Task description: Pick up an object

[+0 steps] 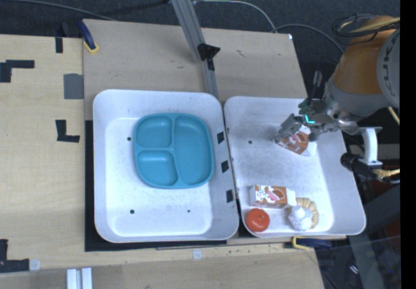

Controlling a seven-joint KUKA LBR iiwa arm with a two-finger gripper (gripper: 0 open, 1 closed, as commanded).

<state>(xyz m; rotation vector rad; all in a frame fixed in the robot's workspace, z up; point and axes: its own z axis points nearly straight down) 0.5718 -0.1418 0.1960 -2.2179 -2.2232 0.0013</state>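
My gripper [294, 130] hangs over the upper right part of the right bin [273, 164], reaching in from the right. Directly under and touching its tip lies a small red and white packet [298, 144], partly covered by the gripper. Along the near edge of the same bin sit a small white and red box [270, 195], a red tomato-like ball [257, 219] and a white and tan toy [303, 213].
The left bin [110, 171] holds a blue divided plate [173, 150]. A grey metal post [188, 15] slants in from the top, ending between the bins' far edges. Cables run behind the bench.
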